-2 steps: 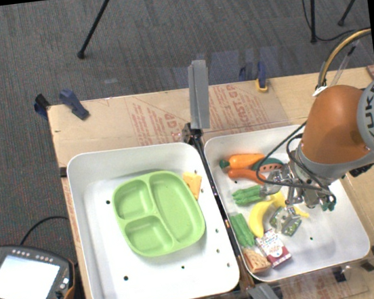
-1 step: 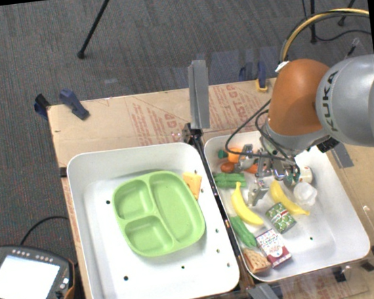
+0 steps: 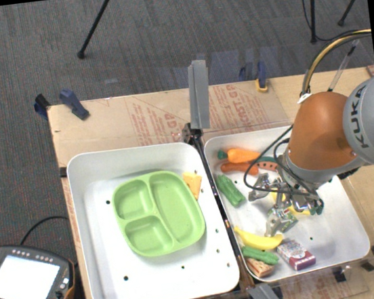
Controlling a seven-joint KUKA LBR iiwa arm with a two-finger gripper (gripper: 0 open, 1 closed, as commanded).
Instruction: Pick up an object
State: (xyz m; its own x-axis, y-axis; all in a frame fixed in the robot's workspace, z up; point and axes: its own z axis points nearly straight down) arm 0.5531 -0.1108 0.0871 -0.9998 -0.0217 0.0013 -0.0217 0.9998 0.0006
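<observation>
Grey carpet is seen behind a cardboard-covered bench, on which two white bins are placed side by side. One landmark is used for all places: the green plate, a plate with three sections, which lies flat in the left bin. A yellow wedge is touching the right edge of the plate. Right of the plate, past the divider, the right bin is found, where several toy foods are gathered: a carrot and a green cucumber to the upper right of the plate, a banana to its lower right, and a small red and white box further to the lower right. The gripper is held low over the right bin, right of the plate and just above the banana. How far its fingers are spread cannot be told, because metal parts and cables are tangled there. A tablet lies on the floor, left of the plate.
</observation>
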